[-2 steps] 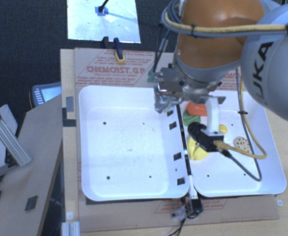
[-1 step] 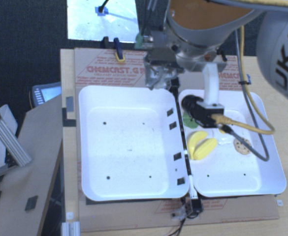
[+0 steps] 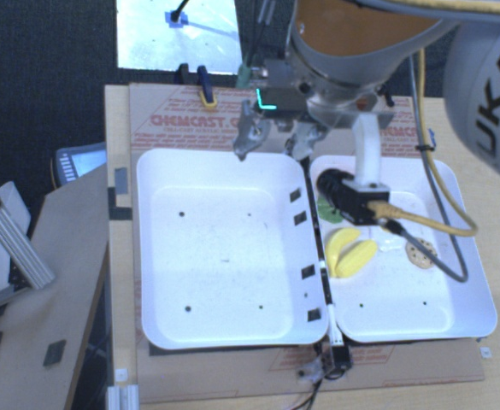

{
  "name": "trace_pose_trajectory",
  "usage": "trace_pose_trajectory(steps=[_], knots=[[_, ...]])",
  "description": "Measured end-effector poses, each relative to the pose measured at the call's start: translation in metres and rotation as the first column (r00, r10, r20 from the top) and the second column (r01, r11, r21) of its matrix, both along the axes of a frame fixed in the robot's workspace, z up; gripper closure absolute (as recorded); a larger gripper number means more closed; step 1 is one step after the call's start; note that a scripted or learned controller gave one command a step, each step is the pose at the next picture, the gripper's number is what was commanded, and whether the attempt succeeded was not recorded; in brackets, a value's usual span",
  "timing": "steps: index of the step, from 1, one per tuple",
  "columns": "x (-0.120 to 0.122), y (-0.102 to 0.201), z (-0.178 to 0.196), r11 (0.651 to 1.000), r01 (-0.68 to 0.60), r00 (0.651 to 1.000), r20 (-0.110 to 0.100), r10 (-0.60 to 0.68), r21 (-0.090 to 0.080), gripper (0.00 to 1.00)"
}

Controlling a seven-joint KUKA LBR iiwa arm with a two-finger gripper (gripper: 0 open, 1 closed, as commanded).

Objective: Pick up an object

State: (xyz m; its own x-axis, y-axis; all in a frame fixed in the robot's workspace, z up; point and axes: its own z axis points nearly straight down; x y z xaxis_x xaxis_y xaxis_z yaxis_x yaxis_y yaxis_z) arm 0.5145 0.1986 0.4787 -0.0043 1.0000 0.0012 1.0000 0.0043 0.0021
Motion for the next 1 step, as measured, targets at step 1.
trace_pose_trajectory(steps=[1], knots=[[0.0005, 0.0001, 0.0115, 1.000, -0.005, 1.000, 0.003, 0.005, 0.001, 1.00]])
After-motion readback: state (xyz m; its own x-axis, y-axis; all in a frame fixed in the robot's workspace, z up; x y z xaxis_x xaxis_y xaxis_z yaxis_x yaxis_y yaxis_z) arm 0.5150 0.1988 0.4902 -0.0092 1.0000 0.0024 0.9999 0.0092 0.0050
